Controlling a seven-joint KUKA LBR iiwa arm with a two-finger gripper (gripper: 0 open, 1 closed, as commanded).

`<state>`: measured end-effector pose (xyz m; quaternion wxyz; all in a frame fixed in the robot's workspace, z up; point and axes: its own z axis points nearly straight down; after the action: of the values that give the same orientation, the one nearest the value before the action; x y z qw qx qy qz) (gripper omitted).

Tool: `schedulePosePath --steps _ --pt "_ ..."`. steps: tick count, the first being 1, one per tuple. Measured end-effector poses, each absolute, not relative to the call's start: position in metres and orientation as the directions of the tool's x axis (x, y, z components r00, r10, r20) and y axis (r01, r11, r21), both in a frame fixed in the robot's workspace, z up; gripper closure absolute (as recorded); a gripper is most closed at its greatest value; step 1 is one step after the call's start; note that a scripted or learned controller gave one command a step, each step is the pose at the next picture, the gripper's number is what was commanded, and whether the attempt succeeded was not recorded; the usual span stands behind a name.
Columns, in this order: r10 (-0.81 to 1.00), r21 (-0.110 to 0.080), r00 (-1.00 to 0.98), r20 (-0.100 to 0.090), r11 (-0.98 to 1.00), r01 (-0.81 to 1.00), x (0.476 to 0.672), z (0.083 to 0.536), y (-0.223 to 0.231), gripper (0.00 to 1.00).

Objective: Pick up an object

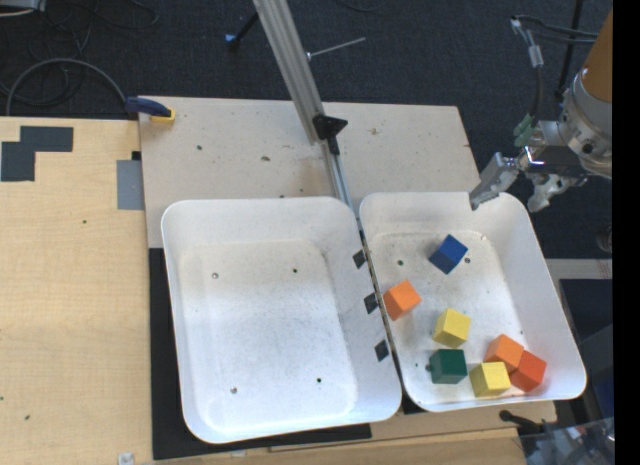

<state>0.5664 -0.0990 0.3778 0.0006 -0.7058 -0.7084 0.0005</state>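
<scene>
Bench (400,138) bears left bin (190,253), right bin (545,263), side by side.

We see open floor across the far half of the right bin (520,215), broken only by the blue cube (449,253). Toward its near right corner the yellow cube (452,327), green cube (448,365) and a tight orange, red and yellow cluster (508,363) crowd together. An orange cube (402,299) sits just beside the divider clips (370,302).

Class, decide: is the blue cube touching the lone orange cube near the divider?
Apart. The camera view shows bare white bin floor between the blue cube and the orange cube.
</scene>
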Motion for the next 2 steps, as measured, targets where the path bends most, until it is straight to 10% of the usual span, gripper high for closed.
schedulePosePath --steps 1,2 --pt "1.000 -0.009 0.002 0.000 -0.002 1.000 0.6288 0.2492 -0.1401 0.00" --pt "1.000 -0.002 -0.002 0.000 0.002 1.000 0.6295 0.2547 -0.1391 0.00"
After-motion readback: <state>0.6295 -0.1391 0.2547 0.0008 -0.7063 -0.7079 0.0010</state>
